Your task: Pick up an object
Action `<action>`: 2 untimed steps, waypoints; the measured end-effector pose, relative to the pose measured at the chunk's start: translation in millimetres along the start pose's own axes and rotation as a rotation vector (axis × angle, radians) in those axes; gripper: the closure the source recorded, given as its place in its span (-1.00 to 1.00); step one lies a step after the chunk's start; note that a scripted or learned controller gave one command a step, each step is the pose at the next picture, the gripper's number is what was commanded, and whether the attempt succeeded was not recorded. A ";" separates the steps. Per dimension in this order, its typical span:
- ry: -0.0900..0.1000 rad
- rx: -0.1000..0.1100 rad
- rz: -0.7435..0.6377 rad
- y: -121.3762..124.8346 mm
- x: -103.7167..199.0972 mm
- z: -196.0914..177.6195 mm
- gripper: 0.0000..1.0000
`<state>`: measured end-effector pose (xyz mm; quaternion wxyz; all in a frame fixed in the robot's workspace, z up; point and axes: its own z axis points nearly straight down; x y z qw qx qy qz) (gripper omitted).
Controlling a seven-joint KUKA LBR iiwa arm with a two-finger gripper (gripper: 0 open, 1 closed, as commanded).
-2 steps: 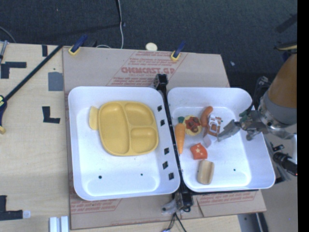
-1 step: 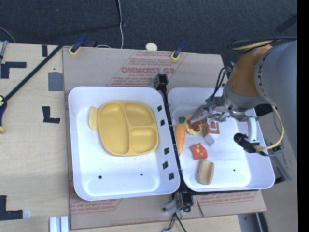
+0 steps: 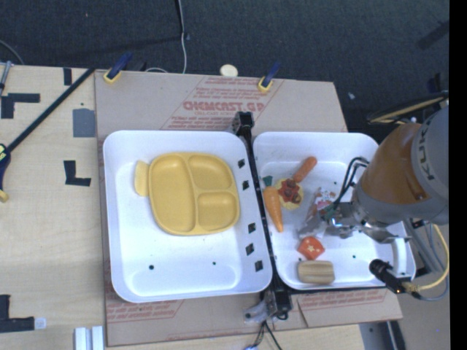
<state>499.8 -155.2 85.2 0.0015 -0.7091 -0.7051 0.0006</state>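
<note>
Nothing is lifted yet: the pincer [image 3: 321, 221] is hanging low in the right bin [image 3: 363, 270] above a red block [image 3: 311, 249], its grip state impossible to tell.

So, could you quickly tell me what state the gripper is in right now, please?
Gripper: low in the right bin, just above the red cube; whether it is open or shut cannot be told.
</note>
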 end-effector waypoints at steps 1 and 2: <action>-0.001 -0.002 -0.008 -15.7 46.2 0.6 -1.00; 0.005 0.000 -0.009 -14.6 47.0 -10.1 1.00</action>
